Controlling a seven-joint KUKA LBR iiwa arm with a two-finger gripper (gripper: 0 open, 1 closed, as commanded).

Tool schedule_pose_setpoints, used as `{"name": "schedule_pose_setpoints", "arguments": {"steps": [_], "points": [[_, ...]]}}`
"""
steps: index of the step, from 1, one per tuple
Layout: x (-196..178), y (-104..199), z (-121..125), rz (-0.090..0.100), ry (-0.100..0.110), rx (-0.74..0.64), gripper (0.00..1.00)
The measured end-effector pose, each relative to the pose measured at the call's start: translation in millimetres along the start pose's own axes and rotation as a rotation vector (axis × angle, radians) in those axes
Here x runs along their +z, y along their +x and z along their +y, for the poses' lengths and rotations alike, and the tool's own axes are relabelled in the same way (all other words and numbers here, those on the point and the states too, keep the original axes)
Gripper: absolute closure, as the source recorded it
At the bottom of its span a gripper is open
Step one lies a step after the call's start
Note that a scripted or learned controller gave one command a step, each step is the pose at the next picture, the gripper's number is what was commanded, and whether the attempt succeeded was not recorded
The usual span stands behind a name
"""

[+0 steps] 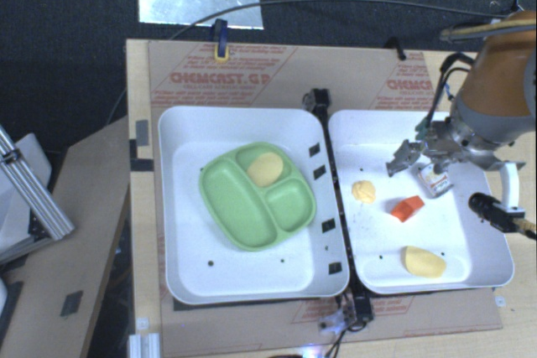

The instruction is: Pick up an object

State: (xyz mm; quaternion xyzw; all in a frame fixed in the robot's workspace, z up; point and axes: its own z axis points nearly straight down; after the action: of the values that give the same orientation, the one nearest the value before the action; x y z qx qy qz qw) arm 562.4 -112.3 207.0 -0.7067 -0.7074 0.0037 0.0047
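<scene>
Camera view, nearest edge first. What lies at the front of the right-hand shallow white bin (482, 264)?

Inspector: A pale yellow oblong lump (424, 262) lies flat on the floor near the front rim, apart from everything else.

And beyond it?

Inspector: A small orange-red block (407, 209) sits mid-bin. Just left of it and slightly farther back is a small round pale yellow piece (363, 192); the two are near each other but not touching.

Where is the gripper?

Inspector: The grey two-finger gripper (409, 158) hangs over the far half of the same bin, above and behind the orange-red block, on the grey arm with the orange band (499, 75) entering from the right. A small white item with dark markings (435, 179) lies just below the wrist housing. From this angle I cannot tell whether the jaws stand apart or together, and nothing is seen between them.

The left-hand white bin (189, 264)?

Inspector: It holds a green plastic divided plate (243, 214), tilted diagonally. A pale yellow rounded item (266, 169) rests in the plate's far compartment.

Behind the bins?

Inspector: Brown printed cardboard (252, 75) underlies both, with a blue-and-yellow clamp (221, 39) at its far edge.
</scene>
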Motion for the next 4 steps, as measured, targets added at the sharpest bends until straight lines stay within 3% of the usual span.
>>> {"name": "schedule_pose_setpoints", "arguments": {"steps": [1, 4], "points": [[-7, 0, 3, -0.002, -0.013, -0.002, 0.00], [125, -10, -1, -0.001, -0.010, 0.000, 0.00]]}}
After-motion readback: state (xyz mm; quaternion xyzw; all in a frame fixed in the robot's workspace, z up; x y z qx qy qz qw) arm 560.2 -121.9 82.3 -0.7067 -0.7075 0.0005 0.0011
